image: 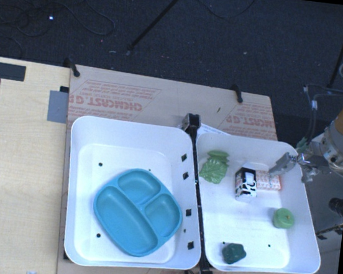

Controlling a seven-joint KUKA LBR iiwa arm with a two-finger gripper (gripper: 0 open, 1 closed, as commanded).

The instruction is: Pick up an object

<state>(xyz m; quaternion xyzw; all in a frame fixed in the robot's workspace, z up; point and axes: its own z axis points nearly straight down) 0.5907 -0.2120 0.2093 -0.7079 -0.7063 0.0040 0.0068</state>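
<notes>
Pink card [269, 182] | right bin [306, 257], just beside gripper [284, 163] | grip state unclear

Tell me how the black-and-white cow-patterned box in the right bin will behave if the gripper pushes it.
The cow-patterned box stands upright and looks taller than wide, so a high push would probably tip it. It looks like light carton, likely sliding easily on the smooth right bin.
</notes>
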